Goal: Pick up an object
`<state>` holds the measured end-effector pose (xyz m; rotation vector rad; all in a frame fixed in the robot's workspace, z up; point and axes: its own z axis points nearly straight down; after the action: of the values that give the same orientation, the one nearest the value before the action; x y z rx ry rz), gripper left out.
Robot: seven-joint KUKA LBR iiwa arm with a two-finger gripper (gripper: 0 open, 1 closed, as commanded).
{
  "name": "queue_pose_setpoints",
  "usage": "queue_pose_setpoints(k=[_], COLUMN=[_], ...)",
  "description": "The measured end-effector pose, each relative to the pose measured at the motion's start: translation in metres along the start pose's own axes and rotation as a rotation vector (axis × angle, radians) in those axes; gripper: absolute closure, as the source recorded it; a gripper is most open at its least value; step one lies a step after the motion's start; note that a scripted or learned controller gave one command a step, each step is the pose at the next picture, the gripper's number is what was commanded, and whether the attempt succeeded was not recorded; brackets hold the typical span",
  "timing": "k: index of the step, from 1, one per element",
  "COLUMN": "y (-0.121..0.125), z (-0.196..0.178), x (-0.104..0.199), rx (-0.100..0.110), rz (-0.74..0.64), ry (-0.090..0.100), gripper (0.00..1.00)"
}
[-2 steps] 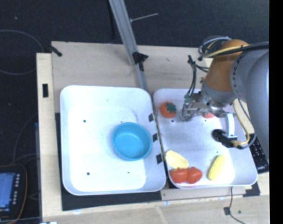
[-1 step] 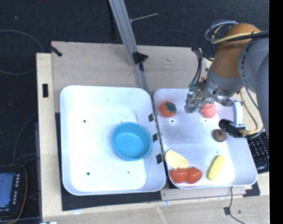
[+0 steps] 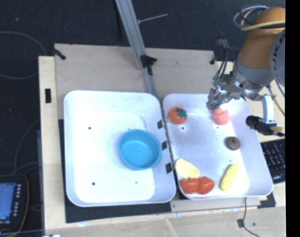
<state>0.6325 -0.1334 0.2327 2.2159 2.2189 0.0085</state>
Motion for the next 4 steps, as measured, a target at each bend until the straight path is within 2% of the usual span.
queue_pose_setpoints(k=[1, 3, 4], y=[0.001, -0.014, -0.021], z=[-0.005, 0.009, 0.0], x=[0.0, 0.105, 0.149], rx=[0.004, 0.011, 0.013], rz=[-0.004, -0.007, -0.008], ry=[0.0, 0.002, 0.004], gripper=[1.0, 1.0, 1.0])
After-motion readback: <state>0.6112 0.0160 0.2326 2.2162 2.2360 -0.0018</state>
